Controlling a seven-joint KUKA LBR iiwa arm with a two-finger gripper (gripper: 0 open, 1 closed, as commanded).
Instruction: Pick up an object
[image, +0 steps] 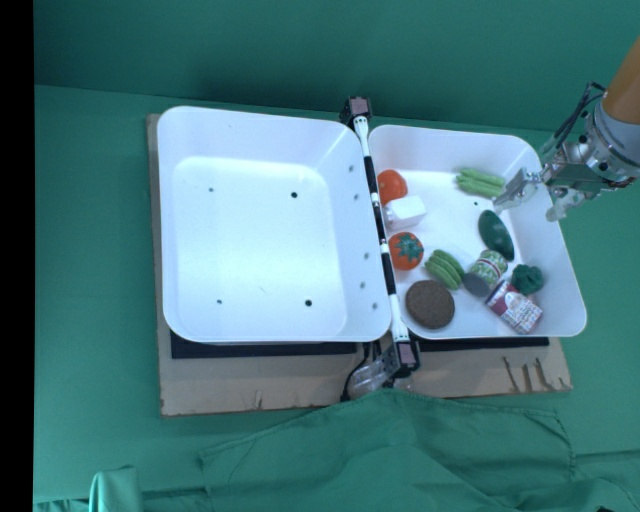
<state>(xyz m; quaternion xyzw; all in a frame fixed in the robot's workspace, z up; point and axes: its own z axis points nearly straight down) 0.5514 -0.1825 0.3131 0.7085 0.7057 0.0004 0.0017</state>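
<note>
My gripper (537, 197) hangs over the right bin's far right side with its two fingers spread open and nothing between them. Just left of it lie green beans (481, 182). A dark green avocado-like piece (495, 234) lies below it. Further down sit a small can (487, 271), a broccoli floret (527, 278) and a red carton (516, 308). In the bin's left part are a red-orange tomato (392, 186), a white block (405, 210), an orange pumpkin (405, 250), green pea pods (445, 268) and a brown round patty (430, 304).
The left white bin (260, 225) sits beside the right bin (560, 250), joined by a black-and-white divider rail (375, 215). Both rest on a cardboard sheet (250, 385) on green cloth. A fold of green fabric (400, 450) lies at the front.
</note>
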